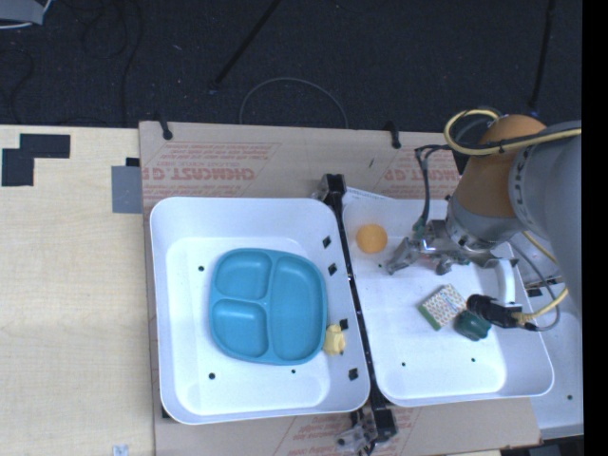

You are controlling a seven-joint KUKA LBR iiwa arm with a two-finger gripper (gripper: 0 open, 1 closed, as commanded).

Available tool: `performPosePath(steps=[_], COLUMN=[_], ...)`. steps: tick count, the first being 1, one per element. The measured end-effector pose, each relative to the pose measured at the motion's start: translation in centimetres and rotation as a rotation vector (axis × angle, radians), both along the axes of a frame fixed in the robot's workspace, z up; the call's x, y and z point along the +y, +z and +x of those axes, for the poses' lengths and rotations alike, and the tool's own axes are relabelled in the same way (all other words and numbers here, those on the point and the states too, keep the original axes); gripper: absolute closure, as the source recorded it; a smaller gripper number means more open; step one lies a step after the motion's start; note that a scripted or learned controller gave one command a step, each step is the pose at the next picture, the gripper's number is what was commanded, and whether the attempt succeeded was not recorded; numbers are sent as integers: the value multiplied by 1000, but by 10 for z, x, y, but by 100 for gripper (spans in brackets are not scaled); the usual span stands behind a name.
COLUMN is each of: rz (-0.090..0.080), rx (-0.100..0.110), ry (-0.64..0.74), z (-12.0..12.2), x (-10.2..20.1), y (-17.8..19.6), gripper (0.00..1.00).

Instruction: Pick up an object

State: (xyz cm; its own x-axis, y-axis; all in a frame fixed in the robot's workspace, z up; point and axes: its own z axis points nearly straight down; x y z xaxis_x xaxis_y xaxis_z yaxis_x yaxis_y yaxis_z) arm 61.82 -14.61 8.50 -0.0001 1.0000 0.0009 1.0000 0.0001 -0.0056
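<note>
In the right bin (446,378) lie an orange ball (371,238) at the far left, a small checkered block (443,306) near the middle, and a dark green object (471,325) just right of the block. My gripper (419,263) hangs low over the bin's far part, between the ball and the block. Its fingers are spread open with nothing between them. One fingertip (392,263) points toward the ball, a short gap away from it.
The left bin (180,369) holds a blue divided plate (267,305) and a small yellow object (334,339) by its right wall. A black divider (348,283) runs between the bins. The grey arm (532,188) and its cables cover the right bin's far right.
</note>
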Motion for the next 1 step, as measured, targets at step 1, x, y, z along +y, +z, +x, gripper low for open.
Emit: performPosePath(steps=[1], rz=[0], rx=[-2], ry=[-2], z=[1], x=[-1], y=[13], gripper=[100])
